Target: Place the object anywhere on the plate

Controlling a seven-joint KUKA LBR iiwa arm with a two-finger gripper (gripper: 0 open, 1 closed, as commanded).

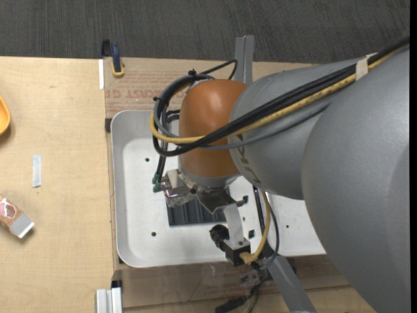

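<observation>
Where orange band (pixel 207 130) bulges, smooth white bin (pixel 133 194)

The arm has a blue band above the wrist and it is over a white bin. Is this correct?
Not fully. In the camera view the band above the wrist is orange, not blue. The rest is right: the arm is over a white bin.

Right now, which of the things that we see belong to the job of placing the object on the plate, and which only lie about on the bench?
Job:
- pincer, low over the white bin; arm hides what lies under it

Lying about:
- orange thing at the left edge
- small grey strip
- brown and white packet
- blue clamp
</observation>
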